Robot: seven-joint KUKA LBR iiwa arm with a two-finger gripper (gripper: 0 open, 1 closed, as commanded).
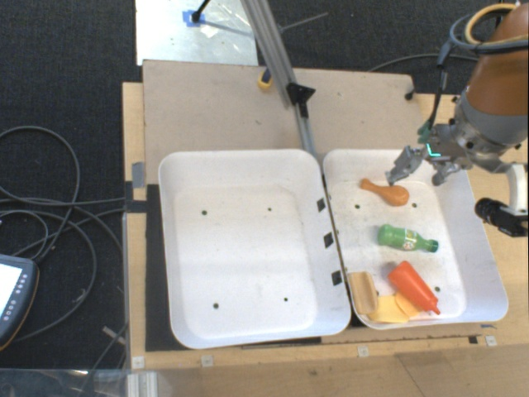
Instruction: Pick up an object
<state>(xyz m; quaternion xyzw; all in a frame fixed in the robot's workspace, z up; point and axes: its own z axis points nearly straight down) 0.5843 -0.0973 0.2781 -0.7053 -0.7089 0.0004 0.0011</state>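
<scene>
My gripper (424,170) hangs over the far part of the right bin (471,222), its two grey fingers spread open with nothing between them. Just below and left of it lies an orange drumstick-shaped toy (386,192). Nearer the front sit a green bottle (406,239) on its side, an orange carrot-like cone (413,287), a tan bread slice (364,291) and a yellow piece (393,308) in the front corner.
The left bin (240,246) lies beside the right one, joined by black clips at the shared rim. A slanted metal pole (277,48) crosses the back of the bench. Cables and a tablet lie on the floor at left.
</scene>
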